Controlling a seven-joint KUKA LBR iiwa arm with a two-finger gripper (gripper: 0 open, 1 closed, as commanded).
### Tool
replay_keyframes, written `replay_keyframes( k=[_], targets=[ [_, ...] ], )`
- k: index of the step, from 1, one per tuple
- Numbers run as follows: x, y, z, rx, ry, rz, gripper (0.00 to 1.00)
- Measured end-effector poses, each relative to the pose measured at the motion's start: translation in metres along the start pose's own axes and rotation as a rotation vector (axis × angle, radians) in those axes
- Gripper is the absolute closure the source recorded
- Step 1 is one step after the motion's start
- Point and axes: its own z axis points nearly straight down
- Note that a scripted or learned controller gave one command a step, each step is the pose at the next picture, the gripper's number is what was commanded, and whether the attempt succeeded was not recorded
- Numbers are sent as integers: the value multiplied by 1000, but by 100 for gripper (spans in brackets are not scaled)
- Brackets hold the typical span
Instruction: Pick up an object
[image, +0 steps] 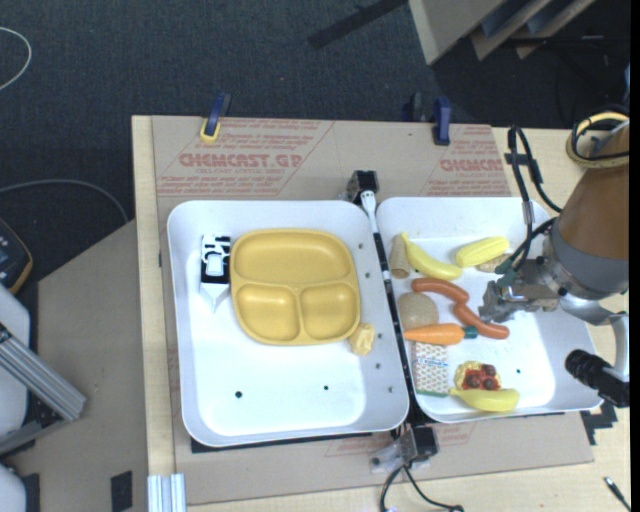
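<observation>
Reaching in from the right edge of the table (300, 140), the arm (600, 215) hangs its gripper (503, 298) low over the right bin (560, 385), near that bin's middle. Its fingers sit just above the right end of a sausage (484, 324); whether they are wide or narrow I cannot tell, and nothing shows between them.

The right bin holds 2 sausages, the second (441, 290) lying up-left of the first. A carrot (434, 335) lies below them, touching a tan potato (415, 309) on its left. A banana (428, 259) and a corn cob (481, 250) lie toward the bin's far edge. A checked packet (431, 371) and a yellow toy with a red patch (484, 386) sit by the near edge.

The left bin (270, 400) carries a yellow 3-part plate (296, 284), a black-and-white box (214, 260) just beside the plate's left side, and a small yellow piece (362, 340) at the plate's near-right corner.
</observation>
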Motion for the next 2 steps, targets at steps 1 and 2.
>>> replay_keyframes(
  k=[1,2],
  targets=[
    [54,28,0,-4,-2,-1,100],
    [82,20,5,2,-1,2,100]
  ],
)
